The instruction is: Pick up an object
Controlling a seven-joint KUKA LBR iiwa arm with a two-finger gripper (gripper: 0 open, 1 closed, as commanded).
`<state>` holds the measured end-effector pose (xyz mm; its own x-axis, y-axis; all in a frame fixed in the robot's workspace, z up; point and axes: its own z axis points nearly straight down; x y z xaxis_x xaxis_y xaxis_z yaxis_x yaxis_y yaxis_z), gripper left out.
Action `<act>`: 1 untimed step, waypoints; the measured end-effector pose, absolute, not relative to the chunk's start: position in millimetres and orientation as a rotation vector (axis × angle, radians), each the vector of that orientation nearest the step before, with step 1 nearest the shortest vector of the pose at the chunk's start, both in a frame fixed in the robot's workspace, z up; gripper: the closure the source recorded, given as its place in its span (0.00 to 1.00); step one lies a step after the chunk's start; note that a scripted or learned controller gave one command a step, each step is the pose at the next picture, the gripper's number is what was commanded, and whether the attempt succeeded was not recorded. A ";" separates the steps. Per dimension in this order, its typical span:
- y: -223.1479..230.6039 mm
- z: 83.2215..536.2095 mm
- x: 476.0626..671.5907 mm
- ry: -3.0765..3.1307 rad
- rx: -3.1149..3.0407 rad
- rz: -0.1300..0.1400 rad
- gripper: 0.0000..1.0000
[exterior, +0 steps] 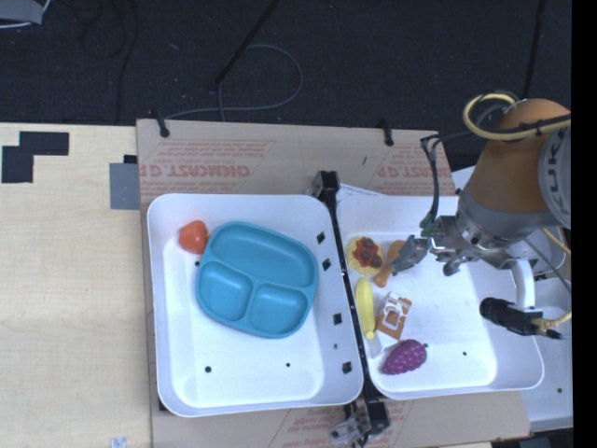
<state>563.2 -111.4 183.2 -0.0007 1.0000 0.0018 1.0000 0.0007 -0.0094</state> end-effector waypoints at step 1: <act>-108.6 119.8 566.6 -2.215 -2.216 0.008 0.00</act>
